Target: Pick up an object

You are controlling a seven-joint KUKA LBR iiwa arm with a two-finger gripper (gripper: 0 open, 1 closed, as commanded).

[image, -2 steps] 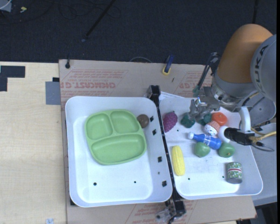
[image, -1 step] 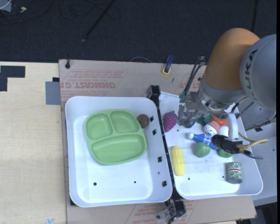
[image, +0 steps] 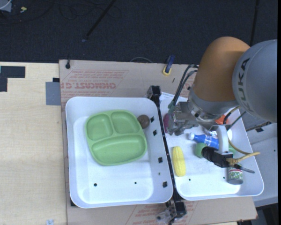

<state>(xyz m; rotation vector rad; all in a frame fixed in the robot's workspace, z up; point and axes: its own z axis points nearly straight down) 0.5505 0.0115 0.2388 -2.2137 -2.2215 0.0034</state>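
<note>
The left bin (image: 79,172) holds a green divided plate (image: 116,137) lying flat, its long side running across the bin. A small brown round thing (image: 143,121) sits touching the plate's far right corner.

In the right bin (image: 210,189), a magenta thing (image: 166,122) lies hard against the left wall at the far end; its shape is too hidden to tell which way it points. Nearer, also by that wall, a yellow corn cob (image: 178,161) lies flat, its long axis running from the far side to the near side, roughly parallel to the wall.

The gripper (image: 180,122) hangs low just beside the magenta thing. I cannot tell whether it is open or closed, and nothing shows in its grasp.

To the right a blue-and-white tube (image: 203,138) lies crosswise, white cap pointing left. A green lump (image: 199,150) sits just beside it, and a small jar (image: 234,176) stands near the right corner.
</note>
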